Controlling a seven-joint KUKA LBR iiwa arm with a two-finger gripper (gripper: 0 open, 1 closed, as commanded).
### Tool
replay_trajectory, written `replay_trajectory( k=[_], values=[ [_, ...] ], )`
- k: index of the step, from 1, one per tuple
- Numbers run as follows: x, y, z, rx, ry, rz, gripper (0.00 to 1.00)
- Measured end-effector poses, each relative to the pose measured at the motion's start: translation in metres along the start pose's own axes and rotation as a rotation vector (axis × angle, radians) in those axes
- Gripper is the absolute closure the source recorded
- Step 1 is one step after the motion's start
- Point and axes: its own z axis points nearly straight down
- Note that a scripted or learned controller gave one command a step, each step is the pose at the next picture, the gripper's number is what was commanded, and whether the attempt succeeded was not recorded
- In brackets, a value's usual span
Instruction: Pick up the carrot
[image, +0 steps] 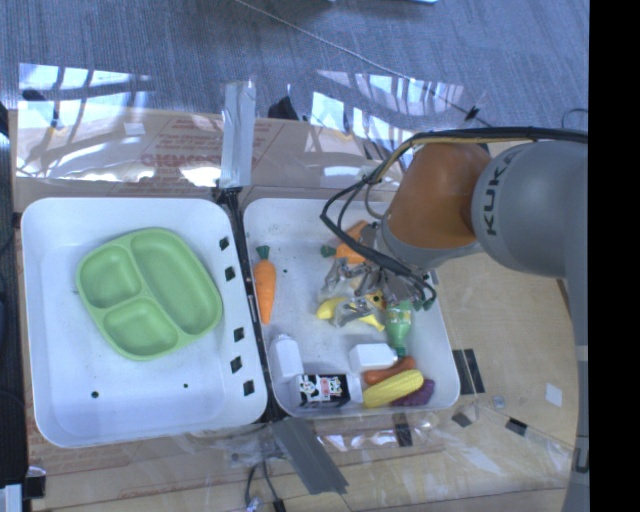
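Carrot (265, 285) was laid along the right bin's (300, 215) left wall; grey carpet (300, 40) was seen beyond. Gripper (352, 290) state could not be told.

carrot (265, 287) | orange, green top | I see it lying flat, top pointing up the view | right bin (300, 215), by its left wall

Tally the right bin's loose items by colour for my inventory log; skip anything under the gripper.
Orange: 2, carrot, sausage-like piece
Yellow: 2, corn-like piece, banana-like piece
White: 3, bottle, block, carton
Total: 7
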Motion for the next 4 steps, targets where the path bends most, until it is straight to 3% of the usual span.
replay_trajectory(
  k=[1,2,3,4],
  values=[
    [-0.071,0.065,-0.167,0.010,-0.019,0.070,1.00],
    [-0.069,0.064,-0.161,0.007,-0.008,0.074,0.00],
    [-0.063,0.122,-0.096,0.003,-0.001,0.015,0.00],
    [0.012,0.127,-0.098,0.005,-0.004,0.123,0.00]
  ],
)
